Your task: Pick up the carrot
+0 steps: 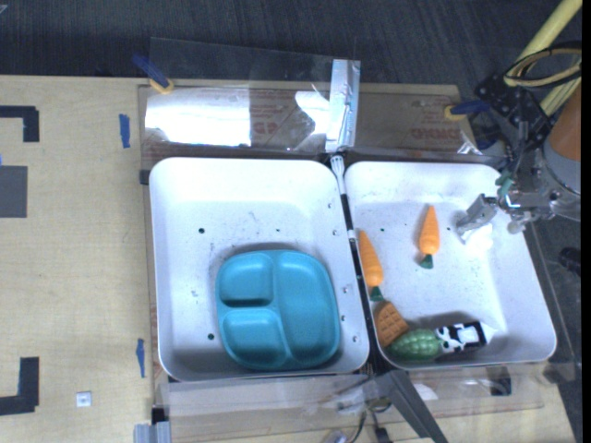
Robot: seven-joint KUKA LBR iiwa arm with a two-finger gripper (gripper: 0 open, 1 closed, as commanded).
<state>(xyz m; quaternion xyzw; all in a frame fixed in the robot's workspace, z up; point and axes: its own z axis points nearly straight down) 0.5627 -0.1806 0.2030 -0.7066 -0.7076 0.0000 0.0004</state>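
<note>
An orange carrot (428,232) lies in the right bin (517,293), near its middle, with its green stem end pointing toward the front. A second orange carrot-like piece (369,259) lies along the bin's left wall. My gripper (478,214) hangs over the bin's back right part, a short way to the right of the first carrot and apart from it. Nothing shows in its grasp.
At the right bin's front lie an orange waffle-textured piece (390,321), a green bumpy vegetable (416,345) and a black-and-white toy (460,337). A blue divided plate (275,309) sits in the left bin (185,210). Cables and the arm (545,109) crowd the right side.
</note>
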